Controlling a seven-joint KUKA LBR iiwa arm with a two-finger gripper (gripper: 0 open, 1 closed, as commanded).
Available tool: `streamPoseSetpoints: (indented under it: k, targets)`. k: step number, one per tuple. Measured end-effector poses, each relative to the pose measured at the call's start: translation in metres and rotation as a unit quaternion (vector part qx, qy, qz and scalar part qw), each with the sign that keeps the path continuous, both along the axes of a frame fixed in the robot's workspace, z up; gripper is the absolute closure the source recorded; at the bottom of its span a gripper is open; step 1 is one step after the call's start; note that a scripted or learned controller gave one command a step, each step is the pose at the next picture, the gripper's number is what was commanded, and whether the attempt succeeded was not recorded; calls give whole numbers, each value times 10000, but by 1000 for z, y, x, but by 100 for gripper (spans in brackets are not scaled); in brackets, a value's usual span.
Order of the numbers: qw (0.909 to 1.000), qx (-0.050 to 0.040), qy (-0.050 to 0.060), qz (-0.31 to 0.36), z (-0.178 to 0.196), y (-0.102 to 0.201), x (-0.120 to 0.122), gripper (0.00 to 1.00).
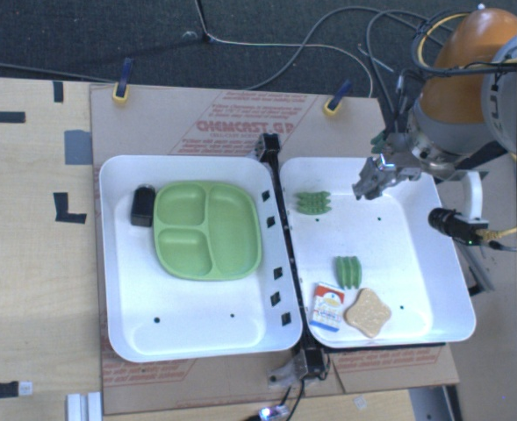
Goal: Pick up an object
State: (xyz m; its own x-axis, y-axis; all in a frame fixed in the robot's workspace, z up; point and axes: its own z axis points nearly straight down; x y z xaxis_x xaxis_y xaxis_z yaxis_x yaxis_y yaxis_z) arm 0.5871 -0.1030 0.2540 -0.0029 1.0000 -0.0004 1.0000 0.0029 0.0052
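Cardboard-covered bench (pixel 232 121) carries two shallow white bins. Over the right bin (pixel 416 261), near its far edge, hangs the grey two-finger gripper (pixel 369 187); I cannot tell its state. Nearest it lies a ridged green piece (pixel 312 203), then another green ridged piece (pixel 348 271), a tan bread slice (pixel 368 312), a small printed carton (pixel 326 307). The left bin (pixel 126 314) holds a green divided plate (pixel 208 230) and a black block (pixel 142 206).

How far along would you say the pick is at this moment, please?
Nothing looks picked yet: the bean pods, second pods, carton and bread lie in the right bin. The gripper hangs above its far edge. Descent, grasp and lift remain.
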Motion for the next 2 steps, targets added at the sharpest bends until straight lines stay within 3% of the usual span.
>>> streamPoseSetpoints:
  k: [2]
  targets:
    - [10000,5,35,19,-10,110,30,100]
